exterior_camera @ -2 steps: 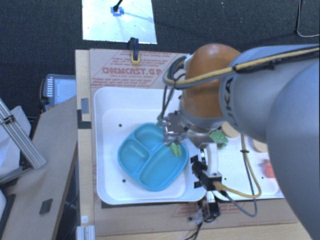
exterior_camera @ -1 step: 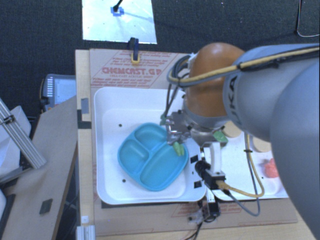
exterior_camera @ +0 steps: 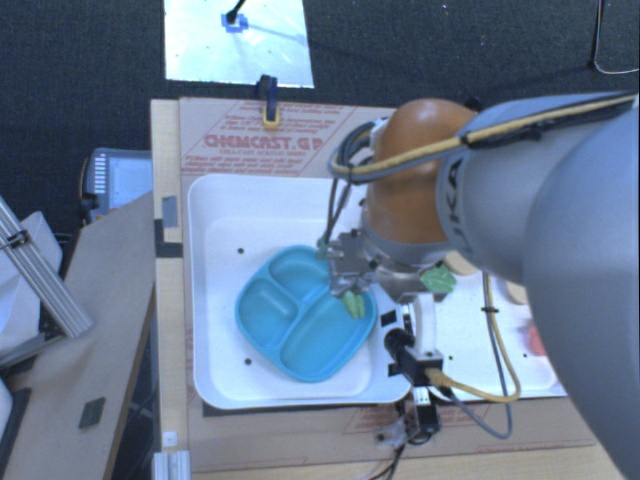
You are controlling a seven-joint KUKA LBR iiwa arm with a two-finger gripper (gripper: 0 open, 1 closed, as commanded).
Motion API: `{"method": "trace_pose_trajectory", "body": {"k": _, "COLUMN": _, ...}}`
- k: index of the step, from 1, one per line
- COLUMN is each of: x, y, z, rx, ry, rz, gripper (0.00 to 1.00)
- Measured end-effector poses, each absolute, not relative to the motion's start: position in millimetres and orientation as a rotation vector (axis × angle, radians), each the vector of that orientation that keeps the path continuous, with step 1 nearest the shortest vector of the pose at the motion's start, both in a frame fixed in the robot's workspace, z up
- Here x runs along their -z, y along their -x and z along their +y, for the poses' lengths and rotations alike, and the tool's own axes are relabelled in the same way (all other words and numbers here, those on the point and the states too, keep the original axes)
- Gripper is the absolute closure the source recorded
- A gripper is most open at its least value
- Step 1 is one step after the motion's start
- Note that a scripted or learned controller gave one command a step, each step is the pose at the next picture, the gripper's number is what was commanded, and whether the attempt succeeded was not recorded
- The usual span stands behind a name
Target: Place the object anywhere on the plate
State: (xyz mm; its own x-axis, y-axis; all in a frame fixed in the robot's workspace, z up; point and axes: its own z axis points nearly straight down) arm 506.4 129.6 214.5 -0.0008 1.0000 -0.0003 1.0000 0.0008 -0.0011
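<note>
We see a small green object (exterior_camera: 354,305) at the right edge of the blue plate (exterior_camera: 300,328), over its rim, just under the jaws (exterior_camera: 348,286). Whether the jaws grasp it or hang released above it, we cannot tell; the wrist hides them. The object's long axis seems to run roughly down the view, though it is too small to be sure. The plate's open compartments lie to the view's left of the jaws, so we judge a short carry that way would suffice. The plate sits in the left white bin (exterior_camera: 215,268) on the desk (exterior_camera: 120,268); another green thing (exterior_camera: 437,280) lies beside the arm (exterior_camera: 520,228).
</note>
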Motion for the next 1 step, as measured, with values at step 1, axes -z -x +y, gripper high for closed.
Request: {"method": "trace_pose_trajectory", "body": {"k": 1, "x": -215.2, "y": -506.6, "z": 129.6, "rx": 0.0, "ry": 2.22, "rz": -2.222, "gripper": 0.0}}
